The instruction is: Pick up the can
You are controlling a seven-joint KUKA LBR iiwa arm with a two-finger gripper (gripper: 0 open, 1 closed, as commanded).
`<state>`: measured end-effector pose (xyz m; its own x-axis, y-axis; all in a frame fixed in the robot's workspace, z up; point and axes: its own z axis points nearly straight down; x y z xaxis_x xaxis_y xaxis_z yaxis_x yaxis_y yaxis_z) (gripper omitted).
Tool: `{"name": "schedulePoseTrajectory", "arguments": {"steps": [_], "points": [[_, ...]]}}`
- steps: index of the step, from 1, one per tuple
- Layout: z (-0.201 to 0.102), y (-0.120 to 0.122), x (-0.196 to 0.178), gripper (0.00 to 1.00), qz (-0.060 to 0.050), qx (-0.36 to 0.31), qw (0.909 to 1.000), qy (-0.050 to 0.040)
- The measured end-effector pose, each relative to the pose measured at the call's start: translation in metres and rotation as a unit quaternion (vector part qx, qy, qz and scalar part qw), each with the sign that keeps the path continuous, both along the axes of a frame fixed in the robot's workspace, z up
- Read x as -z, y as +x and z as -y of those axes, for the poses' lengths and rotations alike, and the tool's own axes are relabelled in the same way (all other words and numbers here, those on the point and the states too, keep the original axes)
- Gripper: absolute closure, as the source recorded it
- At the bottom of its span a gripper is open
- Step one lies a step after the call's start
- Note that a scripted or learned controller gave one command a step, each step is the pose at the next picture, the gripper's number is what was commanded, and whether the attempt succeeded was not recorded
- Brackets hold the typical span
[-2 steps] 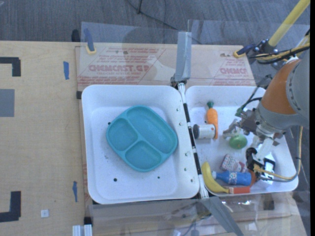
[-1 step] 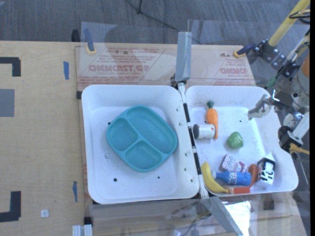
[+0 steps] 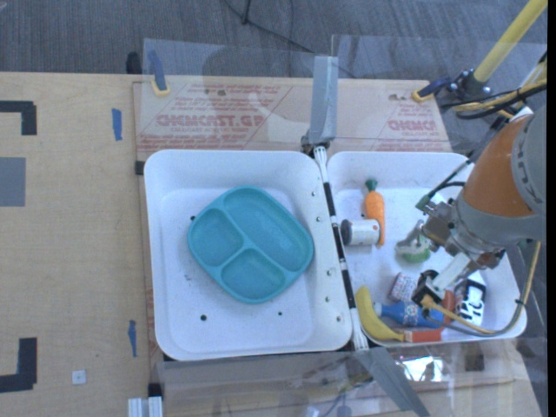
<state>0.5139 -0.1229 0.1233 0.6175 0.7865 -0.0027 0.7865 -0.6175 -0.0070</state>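
my claw (image 3: 432,287) hangs low over the right bin (image 3: 343,165), toward its front edge, and from this slanted view i cannot tell how it is set or whether anything sits inside it. right under and around it is a crowd: a small red-and-white wrapped thing (image 3: 401,285) just to its left, a blue bottle-like thing (image 3: 408,314) lying along the front wall, a banana (image 3: 372,317) curled at the bin's front-left corner, and a black-and-white box (image 3: 470,301) on the far side of me. a pale green lump (image 3: 413,251) lies just behind the claw.

the can (image 3: 360,232) is not in that crowd. it lies on its side near the bin's left wall, beside the divider, with a toy carrot (image 3: 373,204) touching or almost touching it from behind.

so my main worry is closing here and catching the wrong piece, since the clutter sits closer than the can does. if i do shift over, the can on its side may roll away toward the wall, or the carrot may get nipped along with it. the teal plate (image 3: 250,243) in the left bin (image 3: 165,259) is well apart and no risk.
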Motion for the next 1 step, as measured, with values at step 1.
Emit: {"name": "schedulePoseTrajectory", "arguments": {"steps": [1], "points": [[0.0395, 0.0170, -0.1905, 0.00, 0.001, 0.053, 0.9986, -0.0017]]}}
